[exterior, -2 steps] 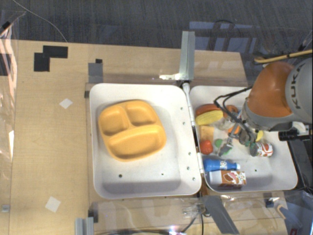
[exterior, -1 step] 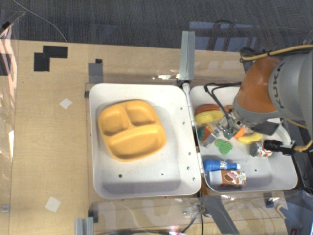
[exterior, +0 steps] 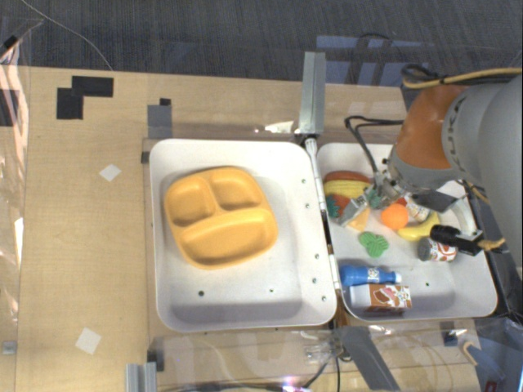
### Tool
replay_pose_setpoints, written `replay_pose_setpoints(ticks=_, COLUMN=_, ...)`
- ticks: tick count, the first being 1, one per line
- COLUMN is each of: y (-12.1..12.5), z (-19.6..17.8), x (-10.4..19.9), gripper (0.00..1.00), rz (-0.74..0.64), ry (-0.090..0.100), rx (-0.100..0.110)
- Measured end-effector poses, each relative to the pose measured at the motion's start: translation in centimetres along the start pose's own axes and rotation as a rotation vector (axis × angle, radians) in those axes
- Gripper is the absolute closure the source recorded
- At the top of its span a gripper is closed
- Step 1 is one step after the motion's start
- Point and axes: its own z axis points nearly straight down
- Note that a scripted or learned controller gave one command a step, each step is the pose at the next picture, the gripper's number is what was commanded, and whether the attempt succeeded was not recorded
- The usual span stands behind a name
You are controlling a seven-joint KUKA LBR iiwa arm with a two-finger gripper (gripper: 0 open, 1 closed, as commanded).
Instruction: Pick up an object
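gripper (exterior: pixel 377 194) low in right bin (exterior: pixel 482 300) near its far-left corner among small toys, finger state can't tell, orange ball (exterior: pixel 395 216) just beside, yellow divided tray (exterior: pixel 219 216) mid left bin (exterior: pixel 172 300)

This looks like a robotics lab: a wooden table (exterior: pixel 73 243) marked with black tape squares (exterior: pixel 82 95), two white bins (exterior: pixel 237 300) clamped by metal brackets (exterior: pixel 312 96), loose cables (exterior: pixel 364 125), grey office carpet (exterior: pixel 204 23), and a big industrial arm (exterior: pixel 474 129).
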Motion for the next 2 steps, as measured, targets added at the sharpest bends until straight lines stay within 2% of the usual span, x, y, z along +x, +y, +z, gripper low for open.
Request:
replay_pose_setpoints(ticks=1, y=0.4, z=-1.4, x=-0.1, gripper=1.0, rz=-0.008, ry=-0.008, rx=-0.008)
replay_pose_setpoints(ticks=2, y=3.6, z=-9.9, x=5.8, gripper=1.0, rz=0.223, ry=0.001, rx=-0.001)
